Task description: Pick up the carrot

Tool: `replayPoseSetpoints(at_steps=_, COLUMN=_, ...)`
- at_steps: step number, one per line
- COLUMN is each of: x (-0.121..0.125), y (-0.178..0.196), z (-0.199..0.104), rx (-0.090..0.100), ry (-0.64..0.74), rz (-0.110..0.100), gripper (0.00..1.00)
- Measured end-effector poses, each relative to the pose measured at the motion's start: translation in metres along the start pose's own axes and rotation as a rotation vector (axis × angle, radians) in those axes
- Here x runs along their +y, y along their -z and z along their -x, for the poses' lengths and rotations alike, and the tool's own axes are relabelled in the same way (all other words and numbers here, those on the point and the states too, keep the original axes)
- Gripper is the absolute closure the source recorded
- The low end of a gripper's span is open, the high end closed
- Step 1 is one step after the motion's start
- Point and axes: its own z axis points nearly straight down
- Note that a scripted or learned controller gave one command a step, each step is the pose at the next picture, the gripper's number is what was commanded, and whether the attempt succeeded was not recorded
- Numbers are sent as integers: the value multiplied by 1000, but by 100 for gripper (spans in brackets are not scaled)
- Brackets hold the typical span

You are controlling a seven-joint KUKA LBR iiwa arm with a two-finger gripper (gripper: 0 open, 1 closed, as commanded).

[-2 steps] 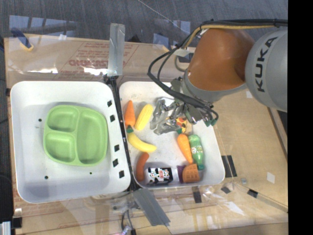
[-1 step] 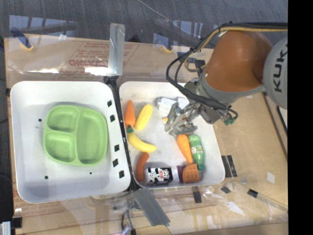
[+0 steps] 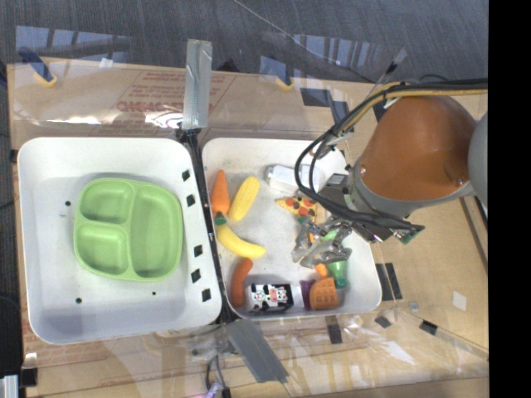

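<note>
Carrot [image 3: 219, 195] is seen lying in the right bin [image 3: 274, 151] at its left wall, beside the corn cob [image 3: 244, 199], above the banana [image 3: 239, 244]. Gripper [image 3: 322, 249] is positioned low over clutter near the bin's right side, well apart from it. Finger state cannot be told; possibly nothing is gripped.

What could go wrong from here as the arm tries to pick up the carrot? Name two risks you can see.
1. The hand sits low over the right bin's right side, among small toys, while the carrot lies by the left wall; it may grab the wrong item.
2. The carrot lies close beside the corn and banana, so a grasp could catch or nudge those.
</note>
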Motion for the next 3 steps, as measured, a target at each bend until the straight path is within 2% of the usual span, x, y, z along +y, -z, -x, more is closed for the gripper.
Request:
replayPoseSetpoints(at_steps=1, x=41, y=37, z=38, rx=-4, ry=-102, rz=-6, gripper=100)
replayPoseSetpoints(at_steps=2, x=40, y=44, z=39, rx=-2, ry=-98, rz=-2, gripper=100)
replayPoseSetpoints(at_steps=3, x=23, y=-26, z=22, rx=1, ry=-259, rz=1, gripper=100)
